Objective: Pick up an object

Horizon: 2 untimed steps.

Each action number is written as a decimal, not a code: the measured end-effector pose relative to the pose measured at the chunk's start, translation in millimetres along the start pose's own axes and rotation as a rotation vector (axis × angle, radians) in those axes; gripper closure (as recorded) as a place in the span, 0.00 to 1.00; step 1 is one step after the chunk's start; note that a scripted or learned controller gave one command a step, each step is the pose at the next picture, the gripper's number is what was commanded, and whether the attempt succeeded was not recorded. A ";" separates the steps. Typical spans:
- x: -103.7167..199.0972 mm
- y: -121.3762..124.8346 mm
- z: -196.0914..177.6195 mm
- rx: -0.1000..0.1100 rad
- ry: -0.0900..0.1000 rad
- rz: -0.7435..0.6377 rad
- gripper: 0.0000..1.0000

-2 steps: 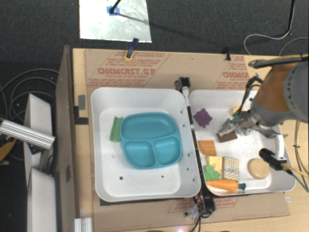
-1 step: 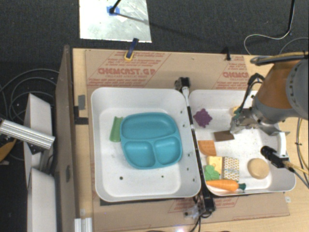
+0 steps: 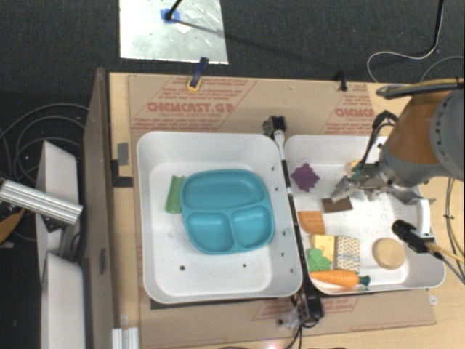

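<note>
We saw the gripper [image 3: 347,189] low over a brown block [image 3: 336,204]; we couldn't tell its finger state, so centring mattered first.

My grey arm [image 3: 436,140] wears an orange band. Before me: a blue sectioned plastic tray [image 3: 227,211], green flat strip [image 3: 173,194], purple spiky piece [image 3: 304,177], orange carrot [image 3: 334,278], tan round bun [image 3: 389,254].
</note>
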<state>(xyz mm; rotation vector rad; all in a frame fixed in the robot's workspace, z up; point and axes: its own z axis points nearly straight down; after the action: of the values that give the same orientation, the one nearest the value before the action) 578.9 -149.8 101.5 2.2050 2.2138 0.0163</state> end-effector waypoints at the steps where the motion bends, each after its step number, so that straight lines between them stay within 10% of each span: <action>1: 27.5 -21.8 11.4 0.021 0.005 -0.001 0.00; 2: -35.9 58.7 16.7 0.008 -0.001 -0.001 0.00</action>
<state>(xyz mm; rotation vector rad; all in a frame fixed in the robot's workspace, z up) 638.1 -185.5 86.1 2.2081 2.2183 0.0064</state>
